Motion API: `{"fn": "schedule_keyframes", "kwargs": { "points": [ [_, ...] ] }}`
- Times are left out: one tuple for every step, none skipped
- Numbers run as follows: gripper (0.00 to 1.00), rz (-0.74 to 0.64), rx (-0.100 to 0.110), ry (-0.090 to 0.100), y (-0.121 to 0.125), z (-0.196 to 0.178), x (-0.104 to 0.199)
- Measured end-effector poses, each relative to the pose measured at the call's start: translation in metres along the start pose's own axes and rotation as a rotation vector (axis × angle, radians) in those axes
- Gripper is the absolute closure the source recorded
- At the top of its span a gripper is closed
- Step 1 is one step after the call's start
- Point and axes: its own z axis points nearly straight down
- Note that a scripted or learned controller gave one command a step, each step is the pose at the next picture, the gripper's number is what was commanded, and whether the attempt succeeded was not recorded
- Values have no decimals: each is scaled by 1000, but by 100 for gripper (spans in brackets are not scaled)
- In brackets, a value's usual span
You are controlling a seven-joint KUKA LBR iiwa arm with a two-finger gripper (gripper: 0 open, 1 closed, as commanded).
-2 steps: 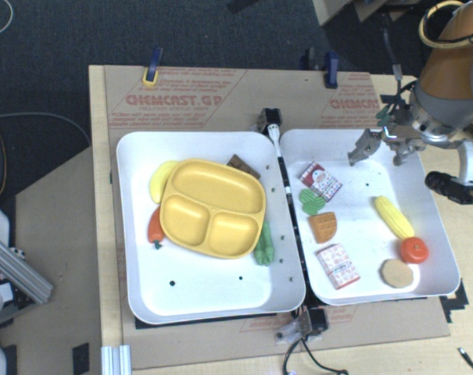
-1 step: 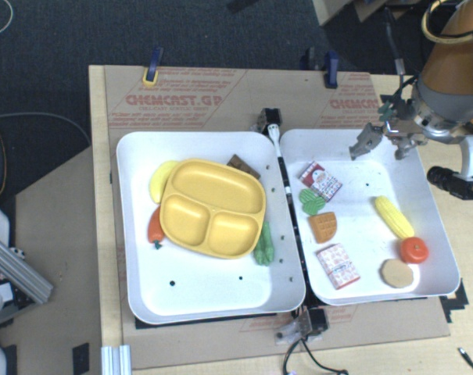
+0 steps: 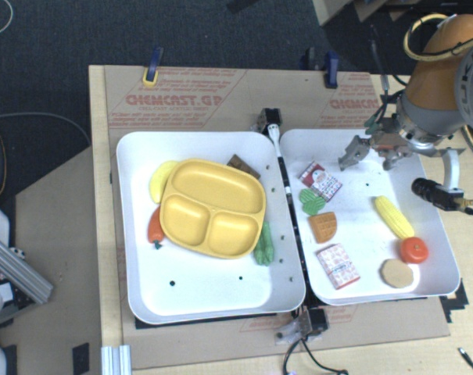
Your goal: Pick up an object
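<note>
My gripper (image 3: 372,158) hovers over the far part of the right bin (image 3: 447,276), open, with nothing between its fingers. Below it in that bin lie a red-and-white packet (image 3: 320,180), a green item (image 3: 311,201), an orange bread slice (image 3: 323,226), a second red-and-white packet (image 3: 338,265), a yellow corn cob (image 3: 393,216), a red tomato (image 3: 413,249) and a tan round biscuit (image 3: 396,273). The nearest thing to the gripper is the first packet, to its lower left.
The left bin (image 3: 134,283) holds a yellow divided tray (image 3: 212,207). Around the tray lie a yellow banana (image 3: 161,180), a red pepper (image 3: 155,229), a green vegetable (image 3: 264,245) and a brown piece (image 3: 240,164). A ridge separates the two bins.
</note>
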Motion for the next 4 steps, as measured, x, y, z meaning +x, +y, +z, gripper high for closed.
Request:
{"fn": "schedule_keyframes", "kwargs": {
  "points": [
    [0, 1, 2, 1, -4, 43, 1],
    [0, 1, -6, 1, -1, 69, 2],
    [100, 1, -17, 0, 2, 54, 3],
    [100, 2, -9, -3, -1, -8, -1]
  ]
}}
